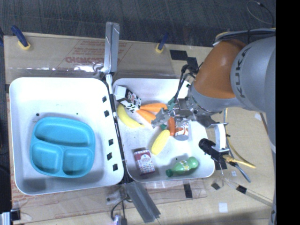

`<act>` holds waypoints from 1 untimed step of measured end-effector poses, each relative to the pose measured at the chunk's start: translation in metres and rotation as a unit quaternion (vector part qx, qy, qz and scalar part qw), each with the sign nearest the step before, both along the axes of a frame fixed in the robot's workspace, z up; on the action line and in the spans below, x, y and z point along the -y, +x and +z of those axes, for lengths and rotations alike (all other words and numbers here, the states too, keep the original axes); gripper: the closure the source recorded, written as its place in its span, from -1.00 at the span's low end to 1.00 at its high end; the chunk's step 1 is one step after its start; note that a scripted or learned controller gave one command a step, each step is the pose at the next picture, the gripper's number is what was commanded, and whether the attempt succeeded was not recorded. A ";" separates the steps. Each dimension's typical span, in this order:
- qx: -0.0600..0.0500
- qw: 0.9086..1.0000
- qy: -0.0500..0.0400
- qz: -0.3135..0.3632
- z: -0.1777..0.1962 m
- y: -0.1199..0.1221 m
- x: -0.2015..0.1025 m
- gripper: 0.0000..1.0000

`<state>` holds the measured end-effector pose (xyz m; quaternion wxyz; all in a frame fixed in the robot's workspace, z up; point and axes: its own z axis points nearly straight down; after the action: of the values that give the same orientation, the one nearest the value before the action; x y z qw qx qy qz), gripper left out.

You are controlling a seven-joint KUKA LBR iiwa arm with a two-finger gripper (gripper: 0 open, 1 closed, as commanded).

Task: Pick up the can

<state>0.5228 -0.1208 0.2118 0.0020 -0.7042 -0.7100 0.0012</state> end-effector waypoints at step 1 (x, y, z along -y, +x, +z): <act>0.000 0.996 0.000 0.086 -0.013 -0.032 0.037 -1.00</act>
<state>0.4907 -0.1576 0.1990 0.0019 -0.6406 -0.7679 0.0008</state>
